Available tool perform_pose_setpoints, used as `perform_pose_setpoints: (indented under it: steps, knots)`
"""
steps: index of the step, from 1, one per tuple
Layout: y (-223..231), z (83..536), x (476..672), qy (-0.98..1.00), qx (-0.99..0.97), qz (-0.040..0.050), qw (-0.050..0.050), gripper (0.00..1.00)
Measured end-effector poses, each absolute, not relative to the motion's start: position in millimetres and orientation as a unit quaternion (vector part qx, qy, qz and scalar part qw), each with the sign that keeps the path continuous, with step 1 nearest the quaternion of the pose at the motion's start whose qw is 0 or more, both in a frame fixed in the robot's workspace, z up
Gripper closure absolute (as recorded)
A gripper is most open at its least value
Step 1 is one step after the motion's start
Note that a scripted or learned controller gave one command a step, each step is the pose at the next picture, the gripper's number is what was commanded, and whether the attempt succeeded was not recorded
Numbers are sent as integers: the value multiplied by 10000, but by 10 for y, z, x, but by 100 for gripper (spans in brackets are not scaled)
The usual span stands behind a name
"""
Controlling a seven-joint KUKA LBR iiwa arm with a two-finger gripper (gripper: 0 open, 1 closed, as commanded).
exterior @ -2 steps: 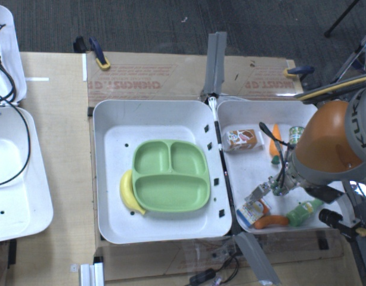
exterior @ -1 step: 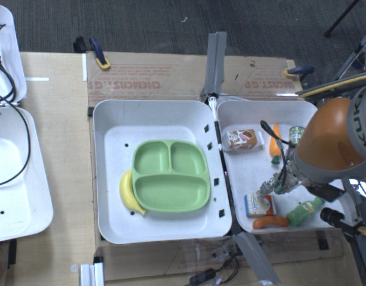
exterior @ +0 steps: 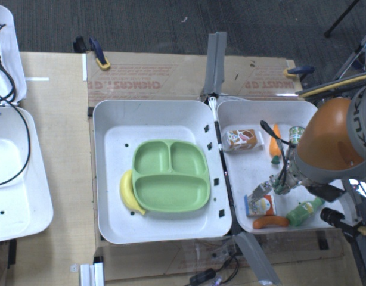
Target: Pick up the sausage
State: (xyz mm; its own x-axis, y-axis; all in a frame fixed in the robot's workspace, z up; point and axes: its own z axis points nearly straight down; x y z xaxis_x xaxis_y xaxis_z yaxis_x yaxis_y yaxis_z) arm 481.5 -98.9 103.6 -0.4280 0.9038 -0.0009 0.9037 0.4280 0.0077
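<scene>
Gripper (exterior: 267,189) over the right bin (exterior: 242,107), low, above one small carton (exterior: 260,205); whether it is apart or together cannot be told. One sausage (exterior: 270,222) — orange-red, lying flat at the bin's near edge, just below that carton, not in the gripper. Beside it, one green bottle (exterior: 303,211). Further back: one juice carton (exterior: 241,139), one carrot (exterior: 275,142), one can (exterior: 296,134). Left bin (exterior: 105,177) — one green three-compartment plate (exterior: 171,176), one banana (exterior: 129,193) touching its left rim.

sausage (exterior: 270,221) | carton (exterior: 260,205) touching above | bottle (exterior: 303,213) right
</scene>
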Motion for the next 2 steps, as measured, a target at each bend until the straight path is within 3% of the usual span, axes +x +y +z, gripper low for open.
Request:
perform_pose_setpoints:
  steps: [2]
  knots:
    - [-989,1036,4815,8450,5347,30,24,0]
